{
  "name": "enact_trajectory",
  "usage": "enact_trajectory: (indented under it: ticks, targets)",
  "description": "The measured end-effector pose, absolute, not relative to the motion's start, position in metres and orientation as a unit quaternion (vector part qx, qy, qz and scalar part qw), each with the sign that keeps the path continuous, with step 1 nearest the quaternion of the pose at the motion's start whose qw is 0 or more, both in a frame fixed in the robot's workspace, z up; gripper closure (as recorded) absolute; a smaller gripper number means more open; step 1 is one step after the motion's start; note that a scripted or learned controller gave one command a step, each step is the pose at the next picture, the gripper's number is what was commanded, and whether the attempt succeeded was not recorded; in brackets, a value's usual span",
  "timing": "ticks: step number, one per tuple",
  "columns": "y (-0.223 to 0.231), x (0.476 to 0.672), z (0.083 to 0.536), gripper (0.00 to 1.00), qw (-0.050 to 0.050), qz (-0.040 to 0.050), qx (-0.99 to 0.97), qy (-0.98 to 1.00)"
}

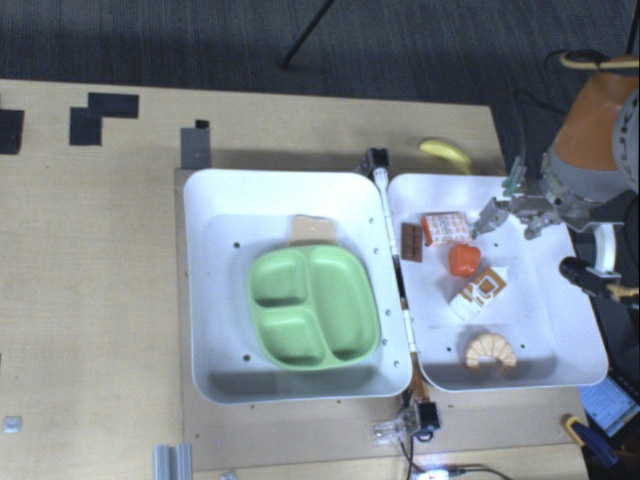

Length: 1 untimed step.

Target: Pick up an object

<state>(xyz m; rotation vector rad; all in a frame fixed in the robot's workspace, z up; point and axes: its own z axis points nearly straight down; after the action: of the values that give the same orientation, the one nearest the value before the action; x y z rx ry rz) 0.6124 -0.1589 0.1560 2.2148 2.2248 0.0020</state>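
My gripper (pixel 512 220) hangs over the upper right part of the right bin (pixel 560 368), its two grey fingers spread open with nothing between them. Just left of it lies a red and white carton (pixel 445 228). Below the carton sit an orange-red round object (pixel 464 260) and a small white and brown box (pixel 480 290). A dark brown bar (pixel 411 242) lies near the bin's left wall. A croissant (pixel 490 350) rests near the front wall.
The left bin (pixel 215 268) holds a green divided plate (pixel 314 304) with a tan block (pixel 313 229) behind it. A yellow banana (pixel 445 153) lies on the bench behind the right bin. The arm's orange band (pixel 590 118) rises at the right.
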Motion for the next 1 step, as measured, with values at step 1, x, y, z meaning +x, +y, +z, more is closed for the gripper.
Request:
enact_trajectory:
  ticks: [1]
  targets:
    - [-0.1243, 0.618, 0.0854, 0.0, 0.002, 0.0014, 0.705, 0.709]
